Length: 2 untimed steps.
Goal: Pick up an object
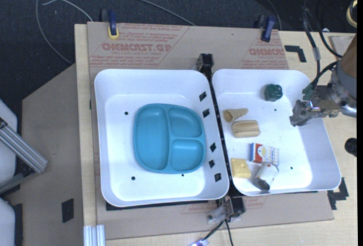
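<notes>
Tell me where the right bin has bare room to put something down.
Bare floor lies in the right bin, right of the carton and below the tool. Its left side is crowded: cone, wooden block, cheese.

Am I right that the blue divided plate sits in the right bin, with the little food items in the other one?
Not quite. The camera view shows the blue divided plate in the left bin. The little food items, such as the tan block and the green ball, lie in the right bin.
</notes>
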Each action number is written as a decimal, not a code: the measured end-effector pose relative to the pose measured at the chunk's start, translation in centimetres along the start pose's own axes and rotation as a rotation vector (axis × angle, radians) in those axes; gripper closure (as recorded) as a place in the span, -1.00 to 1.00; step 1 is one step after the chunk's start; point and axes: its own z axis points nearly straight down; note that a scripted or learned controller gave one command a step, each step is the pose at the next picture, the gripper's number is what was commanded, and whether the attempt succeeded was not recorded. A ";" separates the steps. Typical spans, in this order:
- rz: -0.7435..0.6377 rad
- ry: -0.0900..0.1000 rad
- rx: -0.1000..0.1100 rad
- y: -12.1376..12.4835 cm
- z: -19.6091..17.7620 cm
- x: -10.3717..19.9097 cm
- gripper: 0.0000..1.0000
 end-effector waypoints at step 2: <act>0.002 0.001 0.003 1.7 0.7 9.4 1.00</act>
